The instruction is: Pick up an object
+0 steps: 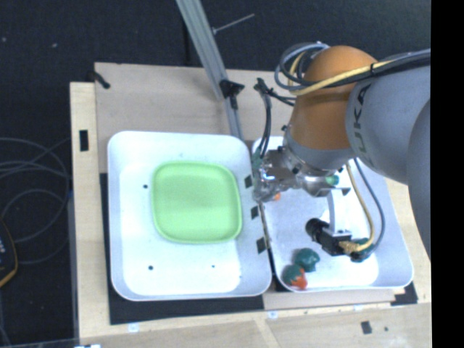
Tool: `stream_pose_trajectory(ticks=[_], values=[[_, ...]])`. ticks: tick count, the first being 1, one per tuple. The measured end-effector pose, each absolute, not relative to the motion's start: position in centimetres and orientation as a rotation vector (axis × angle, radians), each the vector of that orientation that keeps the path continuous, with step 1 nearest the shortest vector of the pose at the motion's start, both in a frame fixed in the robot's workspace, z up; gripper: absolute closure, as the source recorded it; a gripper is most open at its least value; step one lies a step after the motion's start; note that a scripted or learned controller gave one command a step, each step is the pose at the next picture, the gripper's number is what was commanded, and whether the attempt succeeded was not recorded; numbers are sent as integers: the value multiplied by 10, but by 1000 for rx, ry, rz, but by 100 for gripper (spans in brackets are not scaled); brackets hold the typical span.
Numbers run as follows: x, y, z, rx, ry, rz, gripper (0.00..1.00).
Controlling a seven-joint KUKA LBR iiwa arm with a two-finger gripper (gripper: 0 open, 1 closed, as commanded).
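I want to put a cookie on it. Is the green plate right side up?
Yes, the green plate lies flat and right side up in the left bin: its raised rim rings a lower middle.

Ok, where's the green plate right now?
In the camera view, the green plate lies flat in the middle of the left bin, apart from the small objects in the right bin.

- Overhead light, bright on white bins point(123, 194), mild glare, near blown out
- Surroundings dark, floor almost black
- Soft shadows under arm point(384, 114)
- Low res, slightly soft overall
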State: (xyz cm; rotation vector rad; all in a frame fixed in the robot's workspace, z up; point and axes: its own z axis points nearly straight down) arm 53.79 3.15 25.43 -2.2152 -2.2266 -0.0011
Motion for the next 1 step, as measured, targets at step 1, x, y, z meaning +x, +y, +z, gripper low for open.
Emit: stream_pose_trajectory(ticks=[1], values=[[555,79,258,-2217,-2225,-1,100]])
